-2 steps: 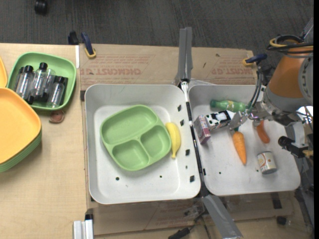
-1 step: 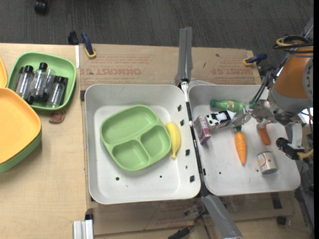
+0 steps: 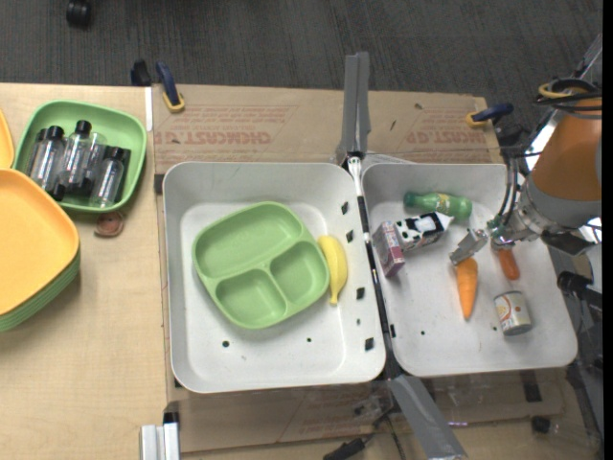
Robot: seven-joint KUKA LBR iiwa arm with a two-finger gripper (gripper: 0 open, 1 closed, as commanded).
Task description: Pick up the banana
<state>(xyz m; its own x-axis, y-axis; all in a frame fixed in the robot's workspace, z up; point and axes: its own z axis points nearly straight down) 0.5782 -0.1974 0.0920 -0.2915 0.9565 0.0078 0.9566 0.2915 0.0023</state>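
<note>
Yellow banana lay in the left bin, touching the right edge of the green plate. The gripper was far away over the right bin, above the carrot, and I could not tell how open it was. It needed to cross left and grab the banana's middle from above. The bins sat on brown cardboard.

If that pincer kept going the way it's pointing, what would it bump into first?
The pincer points down and to the left in the right bin, just above the carrot. It would probably meet the carrot's top end first, though depth is hard to judge from this view.
</note>
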